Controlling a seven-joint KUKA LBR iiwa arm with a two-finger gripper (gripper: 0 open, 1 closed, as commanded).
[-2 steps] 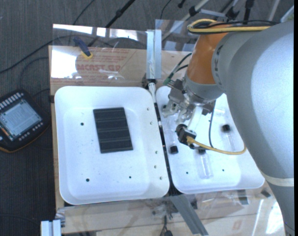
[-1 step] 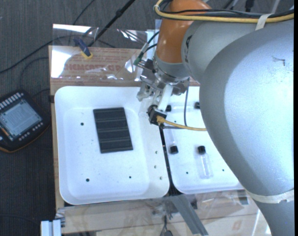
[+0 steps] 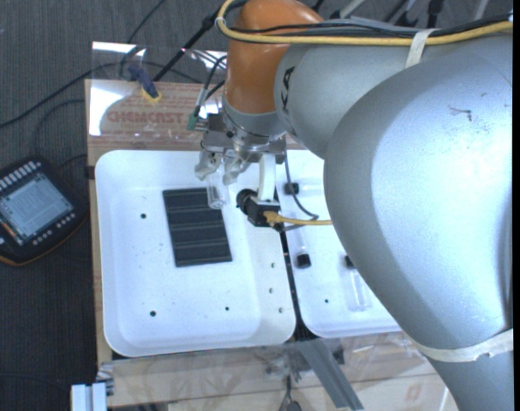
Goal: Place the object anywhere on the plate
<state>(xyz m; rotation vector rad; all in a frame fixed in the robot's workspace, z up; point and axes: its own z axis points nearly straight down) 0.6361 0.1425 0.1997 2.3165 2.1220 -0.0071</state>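
While the claw [image 3: 215, 178] hangs over the plate's [image 3: 197, 227] far right corner, you see the plate as a dark, flat rectangle with ridged bands across it, slightly skewed on the floor of the left bin [image 3: 131, 315]. You cannot tell whether the claw is clenched or released; its tip is a pale blur against the white, just at the plate's top edge. Nothing readable shows in its grasp.

Right of the plate, past the seam between the bins, a small black piece [image 3: 302, 260] sits in the right bin [image 3: 328, 319]. Farther right of the plate lies a slim clear piece [image 3: 358, 294], partly under the arm [image 3: 414, 187]. You cannot tell which of the two is the object. Both lie well apart from the claw and off the plate.
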